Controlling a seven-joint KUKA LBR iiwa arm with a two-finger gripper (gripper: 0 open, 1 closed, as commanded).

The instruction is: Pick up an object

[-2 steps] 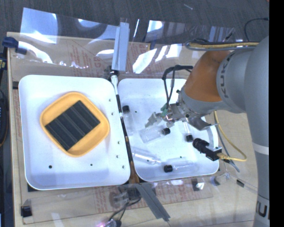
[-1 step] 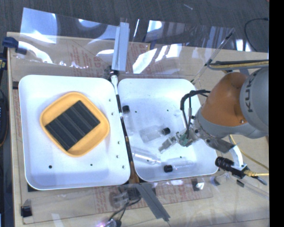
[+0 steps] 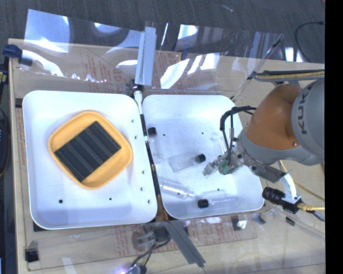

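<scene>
The grey arm with its orange band point(image 3: 268, 124) reaches in from the right and bends down into the right-hand shallow white bin point(image 3: 177, 110). Its end effector point(image 3: 222, 165) sits low near that bin's right side, and whether it is apart or together cannot be told at this size.

In the same bin lie several clear plastic tubes with black caps. One small tube point(image 3: 186, 161) rests just left of the end effector, its black cap pointing toward it. Another tube point(image 3: 217, 200) lies along the bin's near edge, and a third clear tube point(image 3: 174, 188) lies close to the divider. A small black cap point(image 3: 151, 132) sits by the bin's left wall.

The left-hand white bin point(image 3: 40, 198) holds an orange rounded-square pad with a dark ribbed centre point(image 3: 90, 148), turned at an angle.

The bins rest on a pale tabletop point(image 3: 103, 241).
</scene>
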